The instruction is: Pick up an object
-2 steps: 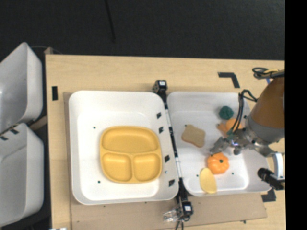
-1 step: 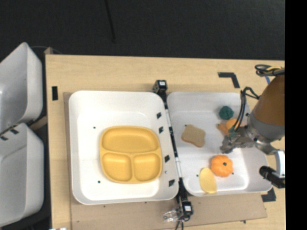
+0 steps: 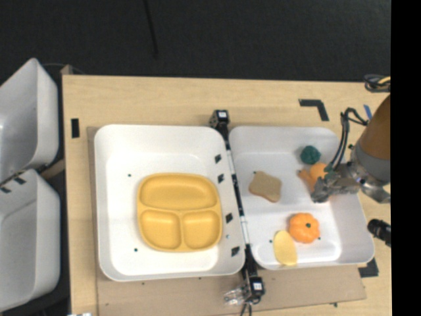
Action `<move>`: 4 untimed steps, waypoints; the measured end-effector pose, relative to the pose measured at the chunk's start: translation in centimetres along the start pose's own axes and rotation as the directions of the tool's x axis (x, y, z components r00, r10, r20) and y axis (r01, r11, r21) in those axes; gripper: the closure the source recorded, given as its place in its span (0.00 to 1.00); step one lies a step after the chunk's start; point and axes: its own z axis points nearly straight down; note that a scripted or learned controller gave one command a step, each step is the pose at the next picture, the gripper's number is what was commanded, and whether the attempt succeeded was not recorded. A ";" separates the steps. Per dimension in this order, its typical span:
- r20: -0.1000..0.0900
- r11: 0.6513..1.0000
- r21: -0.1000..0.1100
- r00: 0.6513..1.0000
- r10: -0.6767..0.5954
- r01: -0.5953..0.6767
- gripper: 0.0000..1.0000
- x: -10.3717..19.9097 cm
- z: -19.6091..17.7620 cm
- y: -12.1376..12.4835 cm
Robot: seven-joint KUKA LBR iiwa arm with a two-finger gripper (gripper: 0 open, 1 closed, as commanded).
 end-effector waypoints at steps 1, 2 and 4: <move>0.000 1.000 0.000 1.000 -0.005 0.005 1.00 0.3 -4.3 -0.1; 0.000 1.000 0.001 1.000 -0.007 0.007 1.00 0.2 -6.8 0.1; -0.002 1.000 0.005 1.000 -0.010 0.010 1.00 12.4 -6.8 0.4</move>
